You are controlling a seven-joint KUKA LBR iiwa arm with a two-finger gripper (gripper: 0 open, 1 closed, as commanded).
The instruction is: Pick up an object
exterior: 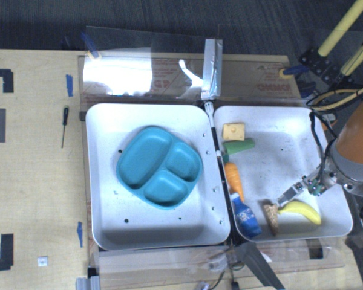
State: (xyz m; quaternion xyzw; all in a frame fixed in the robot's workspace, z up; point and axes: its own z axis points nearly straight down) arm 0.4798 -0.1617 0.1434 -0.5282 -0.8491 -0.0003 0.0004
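The right bin (327, 162) holds the small things. A banana (301, 212) lies near its front right corner. Just beside it, to the left, sits a small brown block (270, 215). A blue bottle (247, 218) and a carrot (233, 180) lie along the left wall. A green piece (238, 145) and a yellow cube (233, 130) sit near the back left. The left bin (103, 222) has a blue plate (160, 166) in it.

The end effector (288, 196) is low in the right bin, just above the banana's left end. I cannot tell if it is open or closed. Nothing shows between its tips, so I think it holds nothing yet.

The banana looks like the thing to grab. To do it well, the arm should go straight down over the fat middle of the banana, not the thin end. It should squeeze across the short way. The banana is curved and smooth, so it may roll or slip out. The brown block is very close, so the tips should stay off it. Then lift slowly.
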